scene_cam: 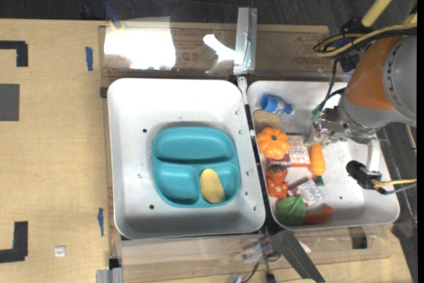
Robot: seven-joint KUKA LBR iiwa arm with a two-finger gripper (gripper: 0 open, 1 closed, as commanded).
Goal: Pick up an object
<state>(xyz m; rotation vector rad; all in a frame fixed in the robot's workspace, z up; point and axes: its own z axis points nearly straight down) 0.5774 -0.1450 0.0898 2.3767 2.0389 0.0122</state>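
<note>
The right bin [385,210] holds several toy foods. Among them are an orange pumpkin [273,142], a small orange carrot [318,161], a blue bottle [275,105], a green pepper [290,209] and red pieces [276,181]. My gripper [322,136] hangs low over this bin, just above the carrot's upper end and right of the pumpkin. The wrist body hides its tip, so I cannot see whether it touches the carrot.
The left bin [126,142] carries a teal divided plate [192,142] with a yellow lemon-like piece [212,185] in its lower right section. A white and red packet [299,153] lies beside the carrot. A black fitting with a yellow cable [363,173] sits right of the gripper.
</note>
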